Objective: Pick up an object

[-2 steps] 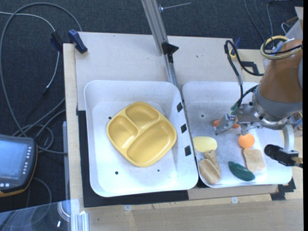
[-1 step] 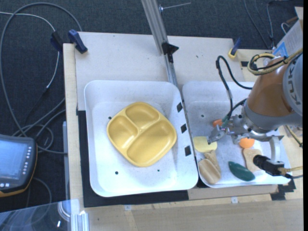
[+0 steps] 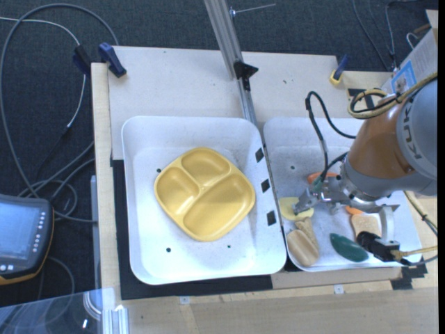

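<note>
The pale tabletop [image 3: 181,82] carries two shallow white bins side by side, and the left bin [image 3: 139,207] in the middle of the frame holds a yellow divided plate [image 3: 204,193] lying flat. The right bin [image 3: 292,145], at the frame's right, holds small things along its lower edge: a tan wooden piece [image 3: 303,245], a dark green object [image 3: 348,248], a slice of bread [image 3: 366,224], a yellow scrap [image 3: 288,207], something orange [image 3: 316,178]. The gripper [image 3: 306,202] hangs low just above the yellow scrap; whether it is open or closed, I cannot tell.
</note>
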`<move>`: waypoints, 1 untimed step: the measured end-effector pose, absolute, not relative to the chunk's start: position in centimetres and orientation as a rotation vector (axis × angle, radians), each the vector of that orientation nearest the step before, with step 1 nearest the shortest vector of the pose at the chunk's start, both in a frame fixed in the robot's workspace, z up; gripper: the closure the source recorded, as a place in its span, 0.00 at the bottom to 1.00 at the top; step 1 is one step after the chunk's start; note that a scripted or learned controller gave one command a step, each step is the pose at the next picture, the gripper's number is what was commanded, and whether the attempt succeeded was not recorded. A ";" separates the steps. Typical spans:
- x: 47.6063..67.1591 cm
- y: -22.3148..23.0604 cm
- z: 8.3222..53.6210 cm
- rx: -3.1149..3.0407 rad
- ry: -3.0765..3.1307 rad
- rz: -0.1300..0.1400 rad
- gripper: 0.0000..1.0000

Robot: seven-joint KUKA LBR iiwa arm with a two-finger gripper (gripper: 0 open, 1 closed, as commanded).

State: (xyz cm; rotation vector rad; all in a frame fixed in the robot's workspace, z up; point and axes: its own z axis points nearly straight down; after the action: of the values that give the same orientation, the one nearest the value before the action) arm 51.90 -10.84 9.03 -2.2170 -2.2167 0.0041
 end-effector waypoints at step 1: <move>52.1 -10.8 10.3 -2.220 -2.221 -0.002 1.00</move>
State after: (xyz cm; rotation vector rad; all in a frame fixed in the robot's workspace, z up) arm 52.07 -10.81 10.33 -2.2199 -2.2207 -0.0024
